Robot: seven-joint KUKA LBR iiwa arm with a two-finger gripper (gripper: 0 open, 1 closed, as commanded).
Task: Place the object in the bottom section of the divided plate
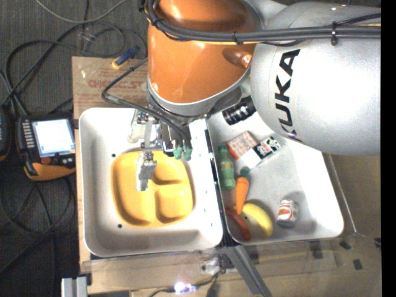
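The arm (260, 48) fills the top, its orange band hiding the bins' far edges. Left bin (93, 184) holds the yellow divided plate (154, 193). Right bin (315, 197) holds a carrot (241, 193), a lemon (258, 218), a small can (287, 210) and some boxes (242, 145) (labels unreadable). The gripper (147, 166) hangs over the plate's upper-left section; cannot tell its opening or whether it carries anything. Which object is the task's: unclear. A pendant (51, 138) lies left of the bench.

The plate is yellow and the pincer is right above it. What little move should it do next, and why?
Probably slide toward the plate's bottom section: the pincer hangs over the upper-left section, and the task wants the bottom one.
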